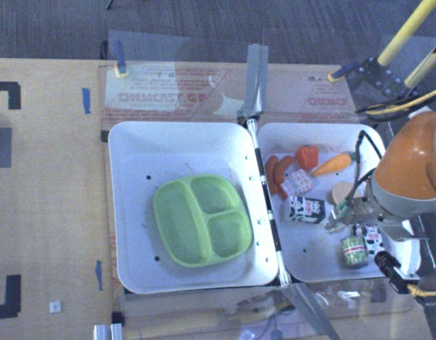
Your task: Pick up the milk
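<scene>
The milk (306, 209) is a small carton with black-and-white cow patches, lying on its side in the middle of the right bin (303, 264). My gripper (343, 217) hangs low over that bin just to the right of the carton, under the orange band of the arm (409, 165). The milk lies apart from the gripper, on the bin floor. The arm's body hides the right part of the bin.
Around the milk lie a carrot (333, 164), red pieces (278, 173), a checkered packet (298, 183), a green can (354, 252) and another cow-patched piece (373, 239). The left bin (132, 154) holds a green divided plate (202, 219). A metal divider (264, 204) separates the bins.
</scene>
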Available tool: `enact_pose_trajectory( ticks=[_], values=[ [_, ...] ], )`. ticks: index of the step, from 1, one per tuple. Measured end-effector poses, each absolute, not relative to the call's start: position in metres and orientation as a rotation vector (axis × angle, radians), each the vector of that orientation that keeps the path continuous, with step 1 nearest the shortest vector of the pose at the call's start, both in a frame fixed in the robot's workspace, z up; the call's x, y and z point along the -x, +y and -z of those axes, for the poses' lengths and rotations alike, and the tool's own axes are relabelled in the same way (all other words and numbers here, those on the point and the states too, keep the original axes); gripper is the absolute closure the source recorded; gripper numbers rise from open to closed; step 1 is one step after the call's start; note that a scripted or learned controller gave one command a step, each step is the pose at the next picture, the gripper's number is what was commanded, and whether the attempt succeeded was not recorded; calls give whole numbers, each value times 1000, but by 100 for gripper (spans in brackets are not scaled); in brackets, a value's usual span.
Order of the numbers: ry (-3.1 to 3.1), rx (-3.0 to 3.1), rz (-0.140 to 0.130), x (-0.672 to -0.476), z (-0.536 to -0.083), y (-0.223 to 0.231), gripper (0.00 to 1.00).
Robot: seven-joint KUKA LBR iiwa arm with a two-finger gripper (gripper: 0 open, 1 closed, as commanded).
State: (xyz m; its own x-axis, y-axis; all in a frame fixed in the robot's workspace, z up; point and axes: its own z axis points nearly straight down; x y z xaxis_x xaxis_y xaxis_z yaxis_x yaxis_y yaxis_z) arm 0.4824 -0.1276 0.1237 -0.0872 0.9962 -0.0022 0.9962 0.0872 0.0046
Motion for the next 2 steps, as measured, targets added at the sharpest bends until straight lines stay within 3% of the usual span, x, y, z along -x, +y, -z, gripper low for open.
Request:
enact_pose_trajectory(
  ticks=[2],
  values=[
    [2184, -2253, -2, -480, -133, -152, 100]
  ],
)
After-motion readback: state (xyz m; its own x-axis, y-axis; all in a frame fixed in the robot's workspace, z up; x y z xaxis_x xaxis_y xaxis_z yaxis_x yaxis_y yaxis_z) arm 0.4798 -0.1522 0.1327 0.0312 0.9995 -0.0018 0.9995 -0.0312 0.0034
